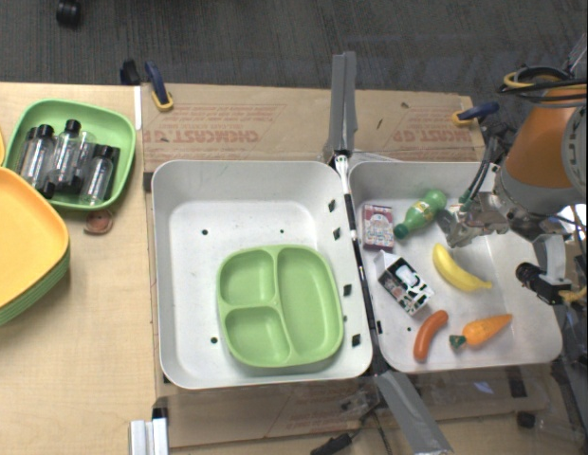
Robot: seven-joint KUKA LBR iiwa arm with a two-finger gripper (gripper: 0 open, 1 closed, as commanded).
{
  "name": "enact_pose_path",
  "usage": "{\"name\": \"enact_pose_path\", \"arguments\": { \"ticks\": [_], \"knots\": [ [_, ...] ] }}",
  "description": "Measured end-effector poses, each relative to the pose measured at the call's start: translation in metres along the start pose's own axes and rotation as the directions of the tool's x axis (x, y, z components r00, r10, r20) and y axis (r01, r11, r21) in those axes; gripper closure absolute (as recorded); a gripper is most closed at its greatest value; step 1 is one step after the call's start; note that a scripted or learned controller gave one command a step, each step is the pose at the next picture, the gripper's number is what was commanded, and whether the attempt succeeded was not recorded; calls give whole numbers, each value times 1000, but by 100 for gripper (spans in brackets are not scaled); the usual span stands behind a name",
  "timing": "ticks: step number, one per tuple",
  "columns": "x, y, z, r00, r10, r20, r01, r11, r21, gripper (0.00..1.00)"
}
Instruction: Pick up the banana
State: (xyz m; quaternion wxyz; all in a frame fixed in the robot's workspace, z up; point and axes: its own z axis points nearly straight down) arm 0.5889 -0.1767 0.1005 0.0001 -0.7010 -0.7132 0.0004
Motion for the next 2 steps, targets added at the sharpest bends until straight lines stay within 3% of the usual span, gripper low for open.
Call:
{"name": "enact_pose_path", "arguments": {
  "ticks": [1,2],
  "knots": [
    [0,18,9,998,-67,2,67,998,-1,100],
    [-15,-56,9,986,168,-1,-168,986,1,100]
  ]
}}
